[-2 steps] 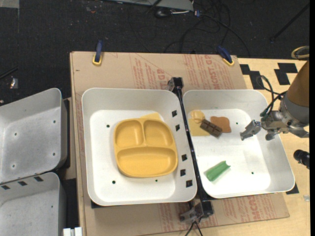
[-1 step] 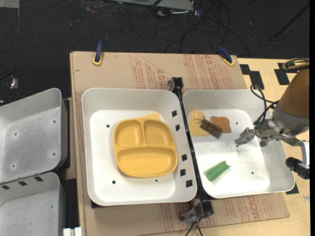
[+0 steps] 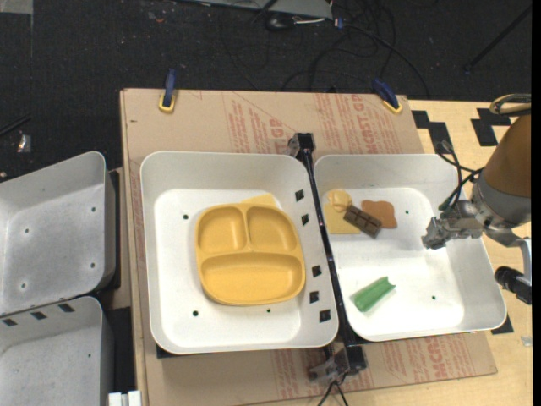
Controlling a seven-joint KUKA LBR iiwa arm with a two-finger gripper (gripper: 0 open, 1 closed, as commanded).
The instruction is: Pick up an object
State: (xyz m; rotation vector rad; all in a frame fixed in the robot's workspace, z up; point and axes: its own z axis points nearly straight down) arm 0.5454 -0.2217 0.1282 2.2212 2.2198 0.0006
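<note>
Pincer sits low at 3 o'clock of the right bin, too small and blurred to tell whether it's open or closed; arm is cut off by the frame edge. Inside that bin: brown block overlapping a tan piece and a pale yellow piece at 11 o'clock, green object at 6 o'clock. Left bin holds a yellow divided tray; red print on the cardboard surface is upside down, unreadable.

Two white bins sit side by side. The left bin holds one yellow tray. The right bin, beside it, holds four items: one green block, one brown bar, one orange-brown piece, one pale piece.
</note>
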